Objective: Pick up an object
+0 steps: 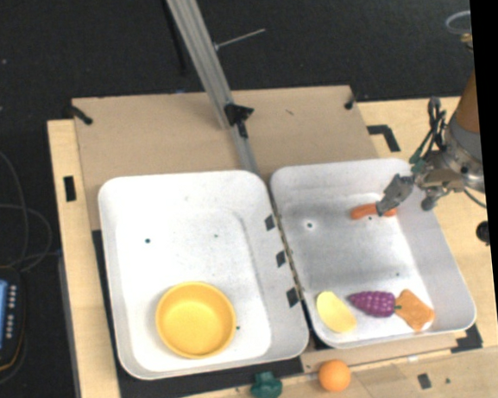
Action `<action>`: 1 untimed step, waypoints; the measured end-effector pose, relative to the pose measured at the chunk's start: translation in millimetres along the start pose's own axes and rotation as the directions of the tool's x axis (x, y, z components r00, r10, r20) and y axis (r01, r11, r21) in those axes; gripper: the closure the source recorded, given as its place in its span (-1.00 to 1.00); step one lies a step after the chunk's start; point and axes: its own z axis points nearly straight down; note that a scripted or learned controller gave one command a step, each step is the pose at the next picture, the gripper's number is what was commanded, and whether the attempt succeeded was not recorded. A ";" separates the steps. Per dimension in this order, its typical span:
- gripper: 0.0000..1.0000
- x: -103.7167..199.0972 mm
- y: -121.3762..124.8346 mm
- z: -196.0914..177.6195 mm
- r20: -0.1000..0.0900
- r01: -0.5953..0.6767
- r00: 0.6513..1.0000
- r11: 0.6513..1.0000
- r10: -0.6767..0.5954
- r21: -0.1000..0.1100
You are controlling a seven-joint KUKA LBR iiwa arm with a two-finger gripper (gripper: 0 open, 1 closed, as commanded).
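Gripper (388,202) low over right bin (426,247) (beside orange piece (367,212))

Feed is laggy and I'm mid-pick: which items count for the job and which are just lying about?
In play: end effector, over a small orange piece; yellow piece, purple grapes, orange block, all in the right bin.

Lying about: yellow bowl, left bin; orange ball, green piece, on the bench.

Hand (393,197) over orange carrot (367,212), right bin (426,247)
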 end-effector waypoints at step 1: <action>-1.00 0.1 0.1 0.0 0.000 0.000 1.000 1.000 0.000 0.000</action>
